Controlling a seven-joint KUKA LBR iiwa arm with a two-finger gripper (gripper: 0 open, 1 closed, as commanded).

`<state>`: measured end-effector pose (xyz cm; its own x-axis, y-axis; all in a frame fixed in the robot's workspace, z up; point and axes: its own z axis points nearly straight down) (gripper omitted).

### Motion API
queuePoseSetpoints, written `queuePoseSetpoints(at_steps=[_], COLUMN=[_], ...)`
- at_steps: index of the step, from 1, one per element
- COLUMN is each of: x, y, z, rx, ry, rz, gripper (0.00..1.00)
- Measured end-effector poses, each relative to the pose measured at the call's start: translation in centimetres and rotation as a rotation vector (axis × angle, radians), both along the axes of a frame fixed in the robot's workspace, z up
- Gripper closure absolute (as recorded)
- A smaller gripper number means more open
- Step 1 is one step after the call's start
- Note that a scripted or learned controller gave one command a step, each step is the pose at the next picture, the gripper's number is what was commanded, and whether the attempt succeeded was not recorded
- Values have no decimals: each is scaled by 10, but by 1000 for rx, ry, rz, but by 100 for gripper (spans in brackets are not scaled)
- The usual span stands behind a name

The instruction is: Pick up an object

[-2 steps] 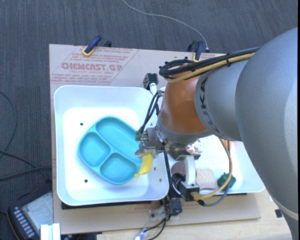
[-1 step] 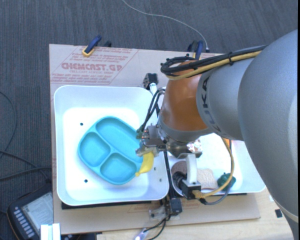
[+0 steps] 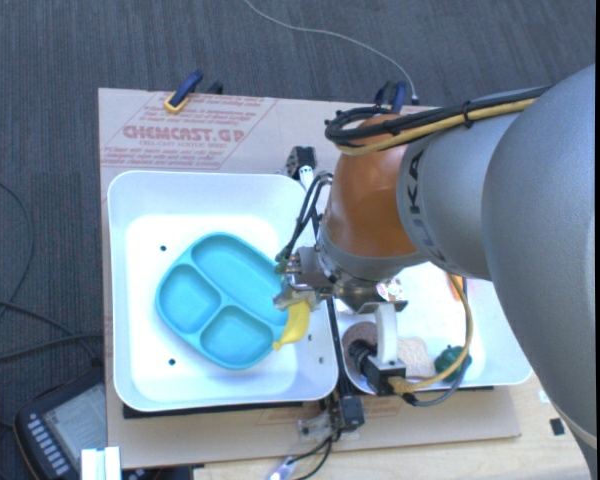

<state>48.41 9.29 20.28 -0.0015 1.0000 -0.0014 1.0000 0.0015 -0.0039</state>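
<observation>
A yellow banana-shaped toy [image 3: 294, 326] sits at the right edge of the left bin [image 3: 140, 198], overlapping the rim of a blue divided plate [image 3: 218, 298]. My gripper [image 3: 292, 288] is directly over the toy's upper end and meets it there. The wrist hides the contact, so I cannot see whether the toy is gripped. The arm's orange band [image 3: 370, 213] and grey body cover much of the right bin.
The right bin [image 3: 505, 368] holds a pinkish spongy item [image 3: 414, 352], a green item [image 3: 452, 361] and a small white and red thing [image 3: 392, 290]. The wall between the bins runs just right of the gripper. A blue and yellow clip [image 3: 184, 90] lies on the cardboard behind.
</observation>
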Motion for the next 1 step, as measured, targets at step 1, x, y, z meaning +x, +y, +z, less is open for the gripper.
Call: queuePoseSetpoints(at_steps=[1], x=[0], y=[0], z=[9], rx=[0], ry=[1], rz=[1], gripper=[100])
